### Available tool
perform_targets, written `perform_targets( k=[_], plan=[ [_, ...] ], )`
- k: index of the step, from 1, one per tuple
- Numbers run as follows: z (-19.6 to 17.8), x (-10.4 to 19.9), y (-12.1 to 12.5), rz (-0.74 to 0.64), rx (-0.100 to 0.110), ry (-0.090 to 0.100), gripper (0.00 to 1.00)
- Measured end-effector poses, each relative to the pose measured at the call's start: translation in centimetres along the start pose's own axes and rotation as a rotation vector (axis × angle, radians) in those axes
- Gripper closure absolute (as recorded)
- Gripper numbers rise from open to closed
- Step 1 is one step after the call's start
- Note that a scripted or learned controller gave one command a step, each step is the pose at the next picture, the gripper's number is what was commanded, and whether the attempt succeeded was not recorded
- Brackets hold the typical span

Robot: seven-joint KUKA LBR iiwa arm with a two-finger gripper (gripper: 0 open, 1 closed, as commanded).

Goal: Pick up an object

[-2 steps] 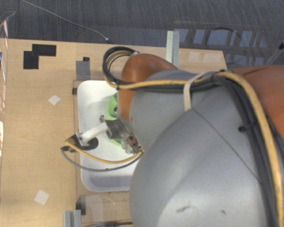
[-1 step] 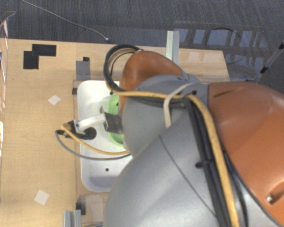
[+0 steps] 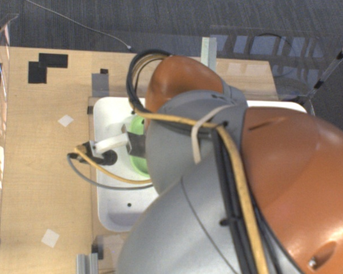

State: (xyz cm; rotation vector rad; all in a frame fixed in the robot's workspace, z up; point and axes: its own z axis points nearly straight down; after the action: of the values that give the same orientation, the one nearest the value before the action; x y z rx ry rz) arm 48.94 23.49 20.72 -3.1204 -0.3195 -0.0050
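The grey and orange arm (image 3: 217, 153) fills most of the camera view and covers much of the left white bin (image 3: 111, 110). A bright green object (image 3: 139, 160) shows in the bin, partly hidden behind the arm's wrist and a dark block on it. The wrist reaches down over that green object; the gripper itself is hidden under the arm body.
Yellow and black cables (image 3: 97, 158) loop out from the wrist over the bin's left wall. The wooden bench (image 3: 40, 153) lies to the left with black markers (image 3: 46, 66) and small white tags. A strip of the right bin's rim (image 3: 274, 104) shows behind the arm.
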Motion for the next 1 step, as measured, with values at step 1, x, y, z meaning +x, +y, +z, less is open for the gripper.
perform_targets(
  k=[1],
  plan=[
    [-1.01, -0.69, 2.16, -0.638, -0.003, -0.005, 1.0]
  ],
)
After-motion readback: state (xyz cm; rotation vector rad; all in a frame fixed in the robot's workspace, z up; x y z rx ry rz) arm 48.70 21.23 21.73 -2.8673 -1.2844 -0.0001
